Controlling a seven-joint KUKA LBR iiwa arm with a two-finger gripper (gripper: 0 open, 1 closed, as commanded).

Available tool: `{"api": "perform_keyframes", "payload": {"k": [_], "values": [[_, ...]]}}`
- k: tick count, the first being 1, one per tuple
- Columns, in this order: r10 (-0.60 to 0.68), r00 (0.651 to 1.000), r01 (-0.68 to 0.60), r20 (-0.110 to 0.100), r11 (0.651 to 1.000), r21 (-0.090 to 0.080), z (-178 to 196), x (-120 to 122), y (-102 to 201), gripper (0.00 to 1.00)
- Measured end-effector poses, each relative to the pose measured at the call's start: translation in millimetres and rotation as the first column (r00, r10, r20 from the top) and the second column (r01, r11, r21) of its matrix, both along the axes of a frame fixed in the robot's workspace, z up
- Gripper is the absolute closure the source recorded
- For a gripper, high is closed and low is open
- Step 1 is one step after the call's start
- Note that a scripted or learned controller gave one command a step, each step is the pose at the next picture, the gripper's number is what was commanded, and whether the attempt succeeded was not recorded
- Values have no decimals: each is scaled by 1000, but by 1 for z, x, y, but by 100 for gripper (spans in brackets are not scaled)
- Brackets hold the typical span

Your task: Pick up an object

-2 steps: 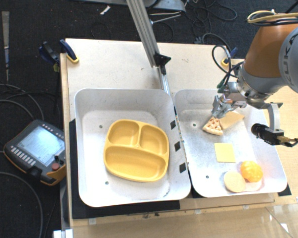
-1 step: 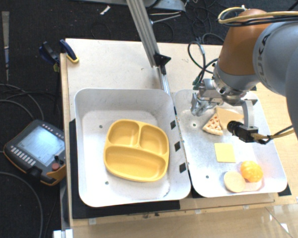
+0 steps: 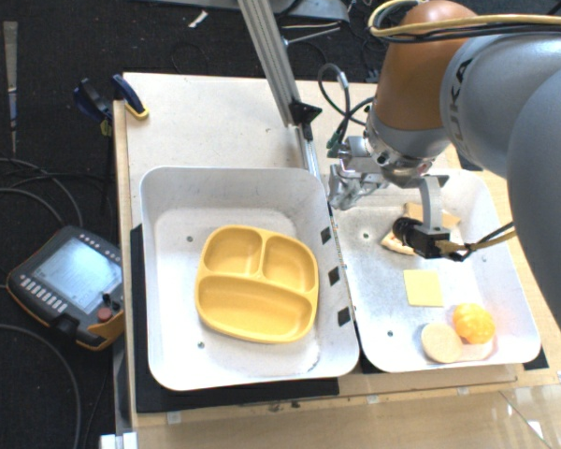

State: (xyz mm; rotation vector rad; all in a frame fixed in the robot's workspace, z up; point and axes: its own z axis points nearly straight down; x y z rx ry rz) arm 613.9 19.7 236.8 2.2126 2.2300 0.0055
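My gripper (image 3: 352, 191) hangs low over the back left corner of the right bin (image 3: 374, 340), close to the wall between the two bins. Nothing shows in its grasp. Right of it lies a tan bread-like piece (image 3: 394, 241), partly hidden by the wrist hardware. Nearer the front of the same bin are a flat yellow square slice (image 3: 423, 287), an orange-yellow lump (image 3: 473, 323) on something pale pink, and a round tan disc (image 3: 440, 343).
The left bin (image 3: 168, 204) holds a yellow divided plate (image 3: 258, 282). A slanted metal rail (image 3: 273, 50) rises behind the bins. My bulky grey arm covers the right bin's back right. A teach pendant (image 3: 70, 283) lies on the floor at left.
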Motion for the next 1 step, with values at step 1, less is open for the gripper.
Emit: {"api": "perform_keyframes", "payload": {"k": [1], "values": [[0, 1000, 0, -2, 1000, -1, -12, 7, 54, 100]]}}
